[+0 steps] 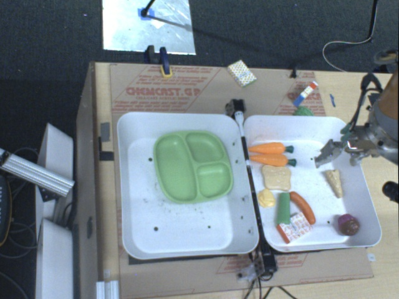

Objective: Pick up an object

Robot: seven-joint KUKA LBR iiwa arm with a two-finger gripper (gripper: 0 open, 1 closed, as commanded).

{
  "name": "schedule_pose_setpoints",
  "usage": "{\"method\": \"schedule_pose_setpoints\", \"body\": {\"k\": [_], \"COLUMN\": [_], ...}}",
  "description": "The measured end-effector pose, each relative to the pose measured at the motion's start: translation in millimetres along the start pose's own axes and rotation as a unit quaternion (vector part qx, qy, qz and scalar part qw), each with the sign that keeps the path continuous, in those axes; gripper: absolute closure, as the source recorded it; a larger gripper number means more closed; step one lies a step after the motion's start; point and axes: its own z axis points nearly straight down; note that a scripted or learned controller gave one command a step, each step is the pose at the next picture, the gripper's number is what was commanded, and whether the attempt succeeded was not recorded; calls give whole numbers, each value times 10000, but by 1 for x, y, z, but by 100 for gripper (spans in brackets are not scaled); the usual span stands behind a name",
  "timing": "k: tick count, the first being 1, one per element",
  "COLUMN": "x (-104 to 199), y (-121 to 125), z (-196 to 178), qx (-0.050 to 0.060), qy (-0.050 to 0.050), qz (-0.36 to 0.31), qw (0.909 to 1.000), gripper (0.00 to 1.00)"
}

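The arm (385,126) reaches in from the right, and its end effector (340,149) hangs over the upper right part of the right bin (361,195). Two fingers point down and to the left with a gap between them, so it stands open, and nothing lies between them.

The right bin holds the loose things. Two carrots (272,154) lie side by side near its upper left corner, just left of the end effector. Below them sits a slice of bread (277,179), with a small yellow piece (267,198) just under it. A green stick (283,207) and a sausage (302,208) lie close together lower down, beside a red and white packet (295,228). A pale wedge (335,183) rests below the end effector, apart from it, and a dark purple ball (348,224) sits near the bin's lower right corner.

The left bin (143,229) carries a green divided plate (192,166) (three compartments, lying flat). Both bins rest on the desk (162,91), and a small checked block (241,73) lies on the desk behind them.
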Motion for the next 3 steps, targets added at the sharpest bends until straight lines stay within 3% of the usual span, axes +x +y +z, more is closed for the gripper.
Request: {"method": "schedule_pose_setpoints", "body": {"k": [1,2,3], "x": [21,20,20], "y": [72,73,73], "z": [154,143,144], "qx": [-3,-15,-15], "qy": [9,0,1], "qz": [-10,-7,-6], "qw": [10000,10000,10000], "gripper": [0,100,0]}}
